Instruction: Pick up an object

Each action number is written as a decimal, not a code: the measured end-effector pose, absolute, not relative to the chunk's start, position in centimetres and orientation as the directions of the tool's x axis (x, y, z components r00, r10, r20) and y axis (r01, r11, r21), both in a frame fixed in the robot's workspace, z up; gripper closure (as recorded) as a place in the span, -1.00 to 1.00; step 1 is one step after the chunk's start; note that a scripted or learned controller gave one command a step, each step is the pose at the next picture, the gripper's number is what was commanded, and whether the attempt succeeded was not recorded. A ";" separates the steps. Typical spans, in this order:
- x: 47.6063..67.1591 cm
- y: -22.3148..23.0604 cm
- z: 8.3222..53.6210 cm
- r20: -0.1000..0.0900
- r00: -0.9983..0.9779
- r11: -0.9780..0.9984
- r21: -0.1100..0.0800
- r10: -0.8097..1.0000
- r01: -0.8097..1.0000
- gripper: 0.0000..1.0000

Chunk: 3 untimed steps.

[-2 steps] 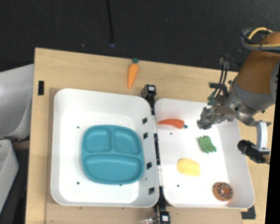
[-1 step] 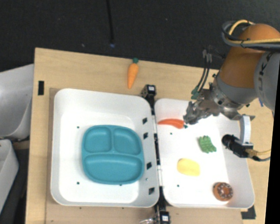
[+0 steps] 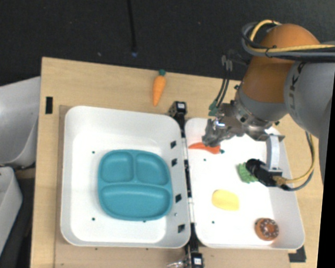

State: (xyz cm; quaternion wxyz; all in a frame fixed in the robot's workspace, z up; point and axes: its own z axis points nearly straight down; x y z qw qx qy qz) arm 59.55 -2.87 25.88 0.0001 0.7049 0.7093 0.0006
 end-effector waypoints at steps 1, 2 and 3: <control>60.3 2.4 26.4 0.001 -0.007 0.007 0.002 1.000 1.000 1.00; 60.9 7.1 24.4 0.000 -0.006 0.006 -0.002 1.000 1.000 1.00; 60.9 6.8 24.5 0.000 -0.002 0.002 -0.001 1.000 1.000 -1.00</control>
